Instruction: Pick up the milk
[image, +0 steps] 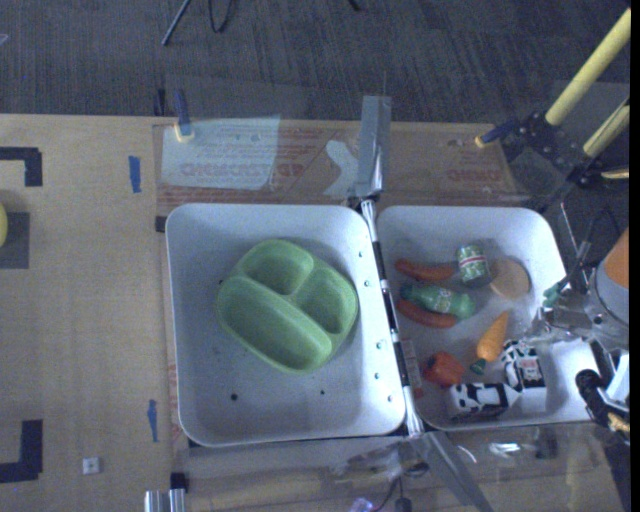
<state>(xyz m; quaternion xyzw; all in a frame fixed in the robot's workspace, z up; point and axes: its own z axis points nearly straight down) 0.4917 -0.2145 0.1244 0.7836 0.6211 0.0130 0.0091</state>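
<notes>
Arm (612, 300) cut off at right edge (fingers indiscernible); yellow object (3, 226) clipped at left edge, unidentifiable.

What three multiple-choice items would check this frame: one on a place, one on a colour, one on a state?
1. The green divided plastic tray lies in:
A. the white bin on the view's left
B. the white bin on the view's right
C. the bare wooden bench

2. The cone-shaped carrot toy is:
A. blue
B. orange
C. white

3. The black-and-white cow-patterned milk carton is:
A. lying in the green tray
B. standing on the bench outside the bins
C. resting on the floor of the right-hand bin

Answers:
1 A: the green divided plastic tray sits inside the left-hand bin.
2 B: the cone-shaped carrot toy is plainly orange.
3 C: the black-and-white cow-patterned milk carton lies near the front wall of the right-hand bin.
</notes>
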